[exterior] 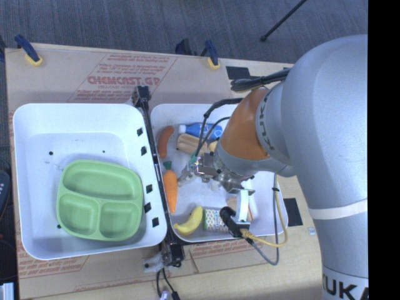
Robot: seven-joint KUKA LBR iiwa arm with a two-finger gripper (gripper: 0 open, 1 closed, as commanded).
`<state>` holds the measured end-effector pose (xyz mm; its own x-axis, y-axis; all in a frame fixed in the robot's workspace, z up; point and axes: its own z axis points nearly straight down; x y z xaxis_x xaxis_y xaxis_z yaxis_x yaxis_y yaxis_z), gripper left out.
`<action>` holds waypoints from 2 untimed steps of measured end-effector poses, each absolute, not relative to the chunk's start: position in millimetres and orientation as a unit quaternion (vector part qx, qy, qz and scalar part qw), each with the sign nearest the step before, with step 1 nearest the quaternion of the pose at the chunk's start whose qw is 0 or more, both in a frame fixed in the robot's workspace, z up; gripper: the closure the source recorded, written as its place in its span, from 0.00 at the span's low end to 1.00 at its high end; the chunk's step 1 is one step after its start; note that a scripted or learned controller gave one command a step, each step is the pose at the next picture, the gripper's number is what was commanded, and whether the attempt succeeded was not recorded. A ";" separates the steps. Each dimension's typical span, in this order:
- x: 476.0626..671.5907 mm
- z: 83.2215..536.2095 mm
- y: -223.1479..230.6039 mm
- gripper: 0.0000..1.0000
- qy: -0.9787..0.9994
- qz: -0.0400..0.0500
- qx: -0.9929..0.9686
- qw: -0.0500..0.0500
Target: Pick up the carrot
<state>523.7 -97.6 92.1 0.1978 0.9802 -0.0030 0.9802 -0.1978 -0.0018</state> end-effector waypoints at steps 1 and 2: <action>599.2 191.6 -71.0 0.00 0.492 -0.001 0.870 -0.002; 531.6 190.9 -33.7 0.00 0.400 -0.003 0.917 -0.003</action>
<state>531.6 -33.7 190.9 0.6806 0.7326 -0.0027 0.7326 -0.6806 -0.0077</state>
